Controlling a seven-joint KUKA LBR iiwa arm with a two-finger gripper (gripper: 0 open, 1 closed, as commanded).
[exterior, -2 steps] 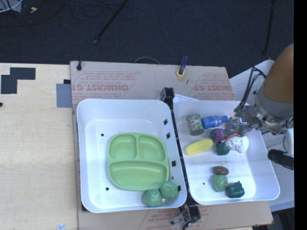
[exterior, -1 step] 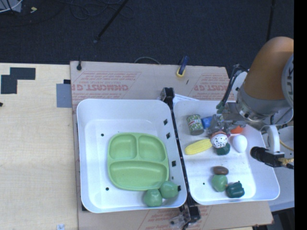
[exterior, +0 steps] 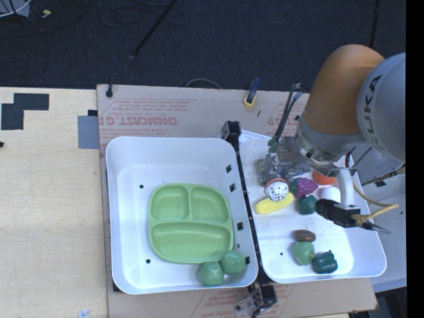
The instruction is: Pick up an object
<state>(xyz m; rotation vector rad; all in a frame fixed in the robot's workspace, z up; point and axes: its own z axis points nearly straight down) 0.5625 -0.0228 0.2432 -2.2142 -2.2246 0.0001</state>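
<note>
1. The white spotted ball lies in the right bin, mid-frame right, touching the yellow banana toy below it. It looks light, hard and smooth, likely to roll; gripping across its middle seems safest.
2. The gripper hangs just above it; whether its jaws are apart cannot be told.
3. A purple toy sits just beside; a green tray fills the left bin.
</note>
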